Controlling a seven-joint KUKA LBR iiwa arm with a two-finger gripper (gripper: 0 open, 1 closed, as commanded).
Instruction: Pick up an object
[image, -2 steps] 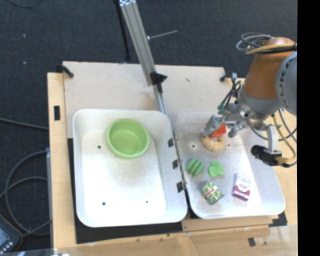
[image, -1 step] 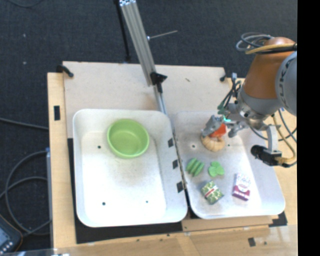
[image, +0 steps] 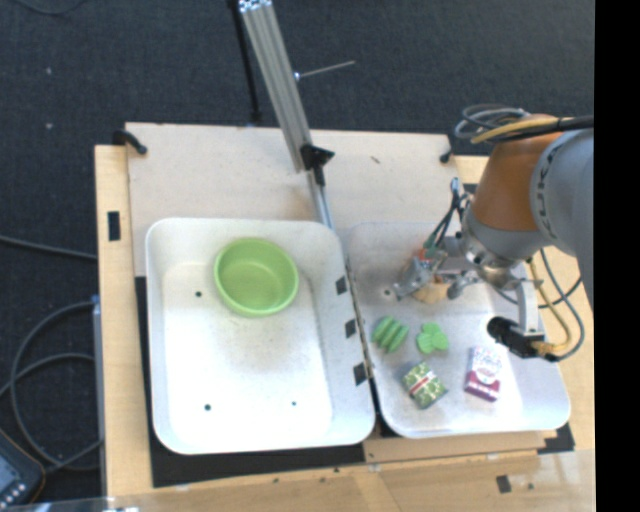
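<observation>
The claw (image: 432, 281) is low in the right bin (image: 530, 410), and a small tan thing (image: 431, 292) sits right between its fingers, so I think it is just grabbing it. Next it must squeeze tight and lift straight up. At five o'clock from it lies a little packet (image: 484, 374), its writing too small to read.

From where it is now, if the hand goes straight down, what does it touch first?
Most likely the small tan object right under the hand, in the right bin. Depth is unclear from this slanted view.
</observation>
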